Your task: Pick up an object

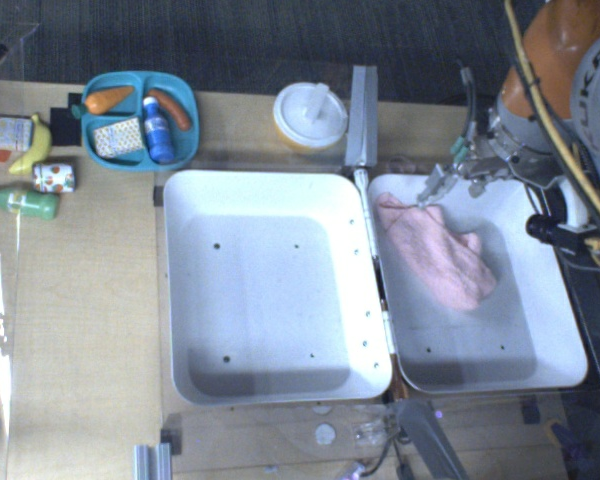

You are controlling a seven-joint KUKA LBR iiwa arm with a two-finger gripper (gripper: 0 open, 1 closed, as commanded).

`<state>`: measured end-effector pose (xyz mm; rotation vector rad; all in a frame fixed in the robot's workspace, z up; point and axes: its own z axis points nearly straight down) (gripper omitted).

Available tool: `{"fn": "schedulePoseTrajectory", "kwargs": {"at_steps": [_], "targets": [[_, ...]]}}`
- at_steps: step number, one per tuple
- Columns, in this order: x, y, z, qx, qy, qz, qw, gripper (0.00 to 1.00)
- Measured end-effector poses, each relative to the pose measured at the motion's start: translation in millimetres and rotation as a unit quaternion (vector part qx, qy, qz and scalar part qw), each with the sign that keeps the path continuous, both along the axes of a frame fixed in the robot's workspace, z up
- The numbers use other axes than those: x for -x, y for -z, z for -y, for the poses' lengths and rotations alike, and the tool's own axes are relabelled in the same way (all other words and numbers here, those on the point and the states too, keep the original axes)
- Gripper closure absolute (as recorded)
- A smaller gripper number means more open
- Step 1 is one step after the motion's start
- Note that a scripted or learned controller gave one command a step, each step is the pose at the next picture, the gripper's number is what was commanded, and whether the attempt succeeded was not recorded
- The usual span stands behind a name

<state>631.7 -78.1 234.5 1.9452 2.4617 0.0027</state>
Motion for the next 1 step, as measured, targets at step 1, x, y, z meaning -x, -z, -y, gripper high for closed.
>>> {"fn": "schedulePoseTrajectory", "kwargs": {"at_steps": [1], "targets": [[3.4, 94.5, 58.4, -0.0002, 0.053, -0.002, 0.9986, 0.0]]}}
